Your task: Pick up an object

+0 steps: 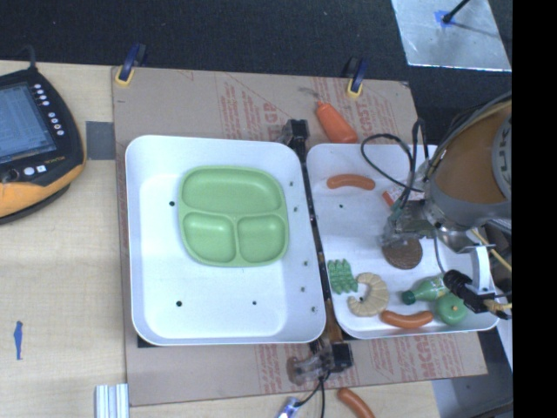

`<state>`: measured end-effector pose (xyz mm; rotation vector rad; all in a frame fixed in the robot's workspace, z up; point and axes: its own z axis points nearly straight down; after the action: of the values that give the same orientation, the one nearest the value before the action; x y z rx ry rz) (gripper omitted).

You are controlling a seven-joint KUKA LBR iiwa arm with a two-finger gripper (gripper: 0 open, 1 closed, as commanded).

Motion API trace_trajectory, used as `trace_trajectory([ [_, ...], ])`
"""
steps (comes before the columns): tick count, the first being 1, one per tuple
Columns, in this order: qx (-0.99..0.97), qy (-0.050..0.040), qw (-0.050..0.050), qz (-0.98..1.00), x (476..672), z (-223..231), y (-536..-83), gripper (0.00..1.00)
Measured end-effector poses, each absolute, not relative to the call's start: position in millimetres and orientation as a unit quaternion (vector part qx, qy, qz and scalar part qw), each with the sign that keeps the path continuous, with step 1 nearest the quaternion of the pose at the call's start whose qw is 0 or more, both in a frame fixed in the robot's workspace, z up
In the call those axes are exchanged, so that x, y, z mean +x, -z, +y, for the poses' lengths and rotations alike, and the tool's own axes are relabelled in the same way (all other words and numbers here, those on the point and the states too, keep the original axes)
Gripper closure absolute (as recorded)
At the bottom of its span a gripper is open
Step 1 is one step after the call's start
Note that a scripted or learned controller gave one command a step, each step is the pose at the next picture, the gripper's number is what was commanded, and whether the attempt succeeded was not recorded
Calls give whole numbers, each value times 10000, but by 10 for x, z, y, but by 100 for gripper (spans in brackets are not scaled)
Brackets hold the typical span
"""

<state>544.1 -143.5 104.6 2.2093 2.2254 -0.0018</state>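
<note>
Camera view: claw [402, 233] above round brown disc [403, 253].

High slanted overhead view of both bins [139, 233]

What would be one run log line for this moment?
gripper: low in right bin, over brown round object | grasp: unconfirmed | green divided plate: left bin

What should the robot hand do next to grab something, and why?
Probably it should lift a little and see if anything comes up. The gripper is low in the right bin, right over a brown round thing, and I cannot tell whether it has hold of it. The hot dog and the green bottle lie apart, so a small lift should not bump them.
</note>
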Motion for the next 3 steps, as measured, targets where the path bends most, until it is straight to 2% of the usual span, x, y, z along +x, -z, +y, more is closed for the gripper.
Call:
trace_trajectory([
  [1,7060,5,4,7082,5061,-1887,-2098,100],
  [2,7060,7,-5,7082,5058,-1881,-2090,0],
  [3,7048,17,-18,7094,5129,-1782,-909,0],
])
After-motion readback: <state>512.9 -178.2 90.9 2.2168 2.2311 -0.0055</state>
